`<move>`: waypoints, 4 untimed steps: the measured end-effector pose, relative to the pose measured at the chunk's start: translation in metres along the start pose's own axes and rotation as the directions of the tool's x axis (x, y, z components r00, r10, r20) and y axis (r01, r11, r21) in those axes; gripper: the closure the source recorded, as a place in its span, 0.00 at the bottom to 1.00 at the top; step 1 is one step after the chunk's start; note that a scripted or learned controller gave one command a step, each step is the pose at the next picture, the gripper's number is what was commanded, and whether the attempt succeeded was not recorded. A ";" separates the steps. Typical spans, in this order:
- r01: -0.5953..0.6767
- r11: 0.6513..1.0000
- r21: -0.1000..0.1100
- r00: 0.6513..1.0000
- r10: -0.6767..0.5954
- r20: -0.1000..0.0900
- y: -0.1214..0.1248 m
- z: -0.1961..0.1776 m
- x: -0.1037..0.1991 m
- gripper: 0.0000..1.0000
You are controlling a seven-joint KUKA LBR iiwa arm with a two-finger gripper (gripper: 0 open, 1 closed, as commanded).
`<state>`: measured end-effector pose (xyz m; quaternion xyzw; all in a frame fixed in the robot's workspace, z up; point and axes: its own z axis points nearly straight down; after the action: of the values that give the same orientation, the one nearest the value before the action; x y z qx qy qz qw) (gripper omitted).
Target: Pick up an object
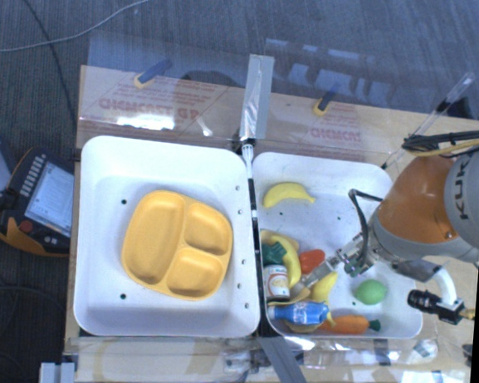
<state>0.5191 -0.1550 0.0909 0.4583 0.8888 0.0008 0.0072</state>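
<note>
Along the bottom edge of the right bin (394, 329), nearest the camera, lies a blue-labelled bottle (302, 314) on its side, touching an orange carrot (346, 324) to its right; both have settled against the front wall, probably because loose toys slide to the low rim. Just above them a green ball (371, 291) sits by itself in the lower right of that bin, clear of its neighbours and so, in my judgement, the easiest thing to lift. To its left is a crowded heap: a small brown-capped bottle (277, 280), a long yellow banana (288, 262) curving over a dark green piece (272, 252), and a red pepper-like toy (311, 259). The gripper (352, 261) hangs low over the middle of the right bin, between the red toy and the green ball, at the end of the grey arm with its orange band (417, 206) reaching in from the right of the frame. How far apart its tips stand I cannot tell, since the metal parts blur together, and nothing is visibly held in it. Farther up, a second banana (287, 194) lies alone near the bin's upper left. In the left bin (96, 216) a yellow divided tray (178, 244) rests flat in the middle, likely as a place to receive things.
</note>
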 end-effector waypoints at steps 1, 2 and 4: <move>-0.001 1.000 -0.004 1.000 0.001 0.000 0.002 -0.010 0.000 1.00; -0.248 0.969 0.012 0.969 0.248 -0.010 0.023 -0.121 0.081 1.00; -0.347 0.938 0.014 0.938 0.347 -0.006 0.061 -0.179 0.040 1.00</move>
<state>0.5432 -0.0855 0.2702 0.6076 0.7942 -0.0016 0.0003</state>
